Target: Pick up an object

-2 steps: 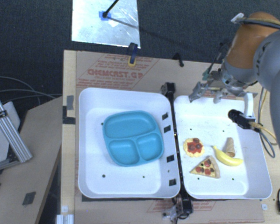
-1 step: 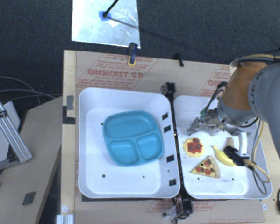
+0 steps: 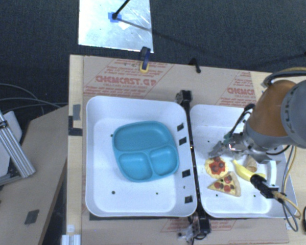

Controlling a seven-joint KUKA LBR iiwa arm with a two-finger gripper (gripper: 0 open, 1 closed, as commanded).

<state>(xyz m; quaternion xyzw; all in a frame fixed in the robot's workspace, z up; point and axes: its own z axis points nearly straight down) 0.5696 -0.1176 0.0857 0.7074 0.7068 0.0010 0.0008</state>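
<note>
The claw [image 3: 220,147] hovered low in the right bin [image 3: 209,120], its grip impossible to tell, approaching the round pizza slice [image 3: 215,166]; descending onto it seemed next

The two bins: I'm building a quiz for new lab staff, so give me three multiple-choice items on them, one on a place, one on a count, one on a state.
1. Where does the blue divided plate lie?
A. in the left bin
B. in the right bin
C. on the cardboard outside the bins

2. How many compartments does the plate have?
A. two
B. three
C. five

3. How does the pizza slice lie?
A. flat on the bin floor
B. standing on the plate
C. hanging over the bin rim

Answers:
1 A: the blue divided plate sits in the left bin.
2 B: one long section above two smaller ones.
3 A: the pizza slice lies flat in the right bin, near the banana and the gripper.
</note>
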